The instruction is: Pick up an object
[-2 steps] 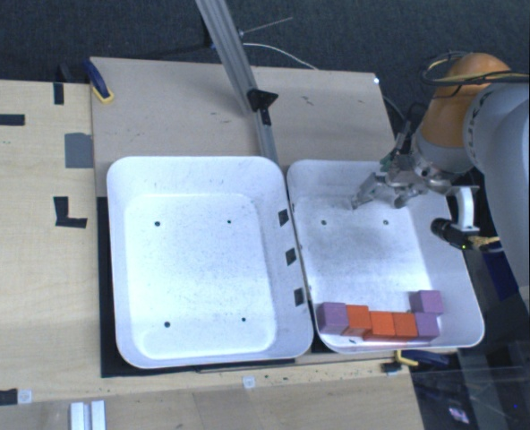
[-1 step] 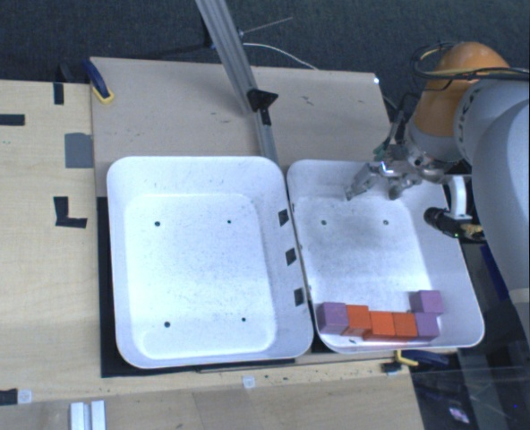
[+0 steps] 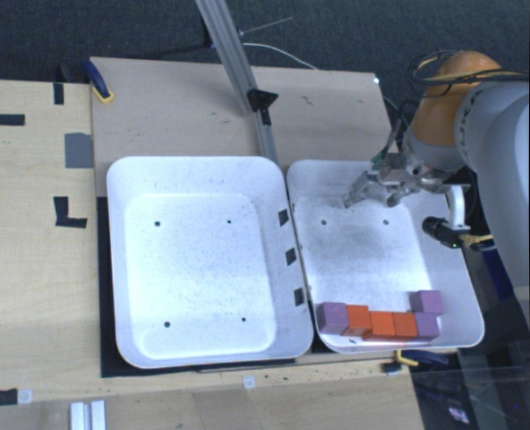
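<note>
No readable text, label, brand, number or sign anywhere on the counter (image 3: 184, 115), the white bins (image 3: 122, 186) or the arm (image 3: 498, 141).

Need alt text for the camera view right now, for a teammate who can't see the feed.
The gripper hangs over the far end of the right bin, apart from a row of purple and orange blocks lying along that bin's near wall. The left bin sits beside it on the bench, and a metal pole slants in from the top.

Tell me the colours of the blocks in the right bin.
Purple and orange blocks, along the right bin's near edge, camera view.
</note>
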Motion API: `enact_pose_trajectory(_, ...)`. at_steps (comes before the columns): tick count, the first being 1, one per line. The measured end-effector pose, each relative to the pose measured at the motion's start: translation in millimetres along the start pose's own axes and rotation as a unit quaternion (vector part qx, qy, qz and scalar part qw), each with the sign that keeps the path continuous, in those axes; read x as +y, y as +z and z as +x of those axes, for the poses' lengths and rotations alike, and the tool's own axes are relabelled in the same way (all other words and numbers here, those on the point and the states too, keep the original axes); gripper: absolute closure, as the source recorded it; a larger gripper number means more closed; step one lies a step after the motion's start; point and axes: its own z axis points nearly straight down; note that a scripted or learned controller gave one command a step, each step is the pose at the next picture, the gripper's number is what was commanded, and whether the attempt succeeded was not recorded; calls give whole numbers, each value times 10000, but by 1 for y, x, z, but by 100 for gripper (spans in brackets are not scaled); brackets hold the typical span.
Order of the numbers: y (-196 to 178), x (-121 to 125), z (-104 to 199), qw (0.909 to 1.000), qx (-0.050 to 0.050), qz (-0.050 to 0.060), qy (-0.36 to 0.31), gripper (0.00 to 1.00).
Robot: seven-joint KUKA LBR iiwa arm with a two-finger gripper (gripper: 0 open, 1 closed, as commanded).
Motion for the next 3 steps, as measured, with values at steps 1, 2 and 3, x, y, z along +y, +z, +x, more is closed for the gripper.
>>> enact_pose_trajectory(1,0,-10,-17,10000,-2,-2,3,0)
enact_pose_trajectory(2,0,7,6,10000,10,-15,-16,0)
enact_pose_trajectory(3,0,-15,-7,10000,0,3,0,0)
